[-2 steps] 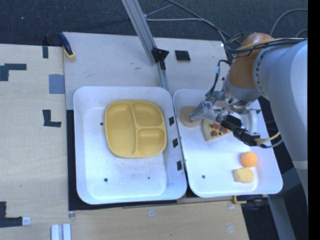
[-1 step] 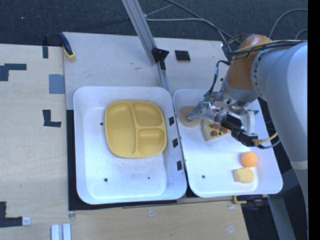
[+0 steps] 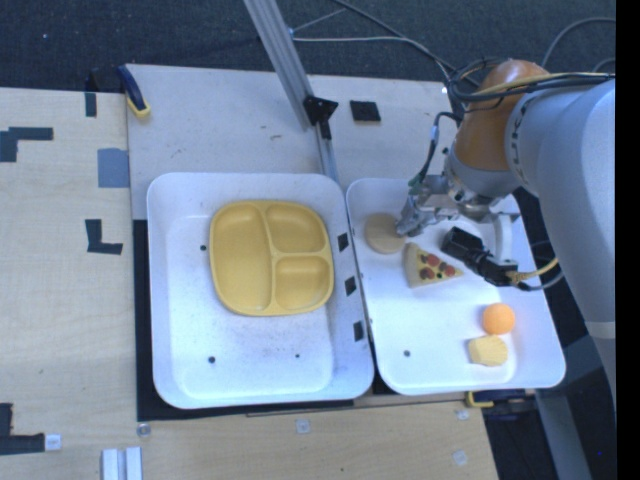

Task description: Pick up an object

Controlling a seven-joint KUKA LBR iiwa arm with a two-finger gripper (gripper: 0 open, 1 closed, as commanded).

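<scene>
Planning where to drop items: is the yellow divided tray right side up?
Yes, right side up: the yellow divided tray in the left bin shows three recessed compartments facing up.

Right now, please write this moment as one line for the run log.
arm: over right bin | pincer: low beside round tan disc | pizza slice, orange ball, yellow chunk: lying loose | left bin: yellow divided plate

We see an evenly lit overhead scene, bright and soft, without harsh glare. The white bins (image 3: 170,268) look slightly washed out. Faint shadows sit under the arm (image 3: 540,128). Focus is a little soft, with mild graininess throughout.
</scene>
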